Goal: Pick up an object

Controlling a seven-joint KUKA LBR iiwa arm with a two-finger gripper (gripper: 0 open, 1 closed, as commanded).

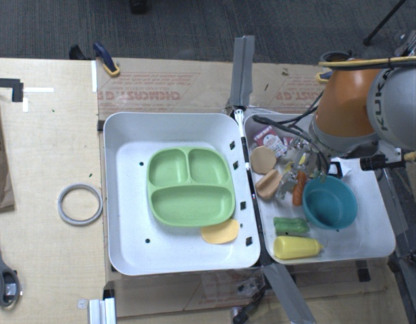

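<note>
Scissors (4, 285) lie at lower left on the pale wooden bench (46, 147), near a tape ring (80, 203). Mid-frame, the right bin (380, 238) holds a yellow object (296, 248) and teal bowl (329, 204) beneath the gripper (304, 162). Mirrored lettering crosses the cardboard (161, 90) before dark carpet (194, 12).

The right bin (377, 241) is crowded: a teal bowl (329, 204), a yellow block (296, 248), a green piece (290, 225), an orange stick (299, 189) and tan round things (265, 171) lie close together, leaving bare floor mainly along its right and front edges. In the left bin (120, 181) a green divided plate (191, 185) and a yellow disc (220, 233) touching its front edge take the middle, with open white floor along the left, back and front. The arm (360, 106) and its cables overhang the right bin's back part.
</note>
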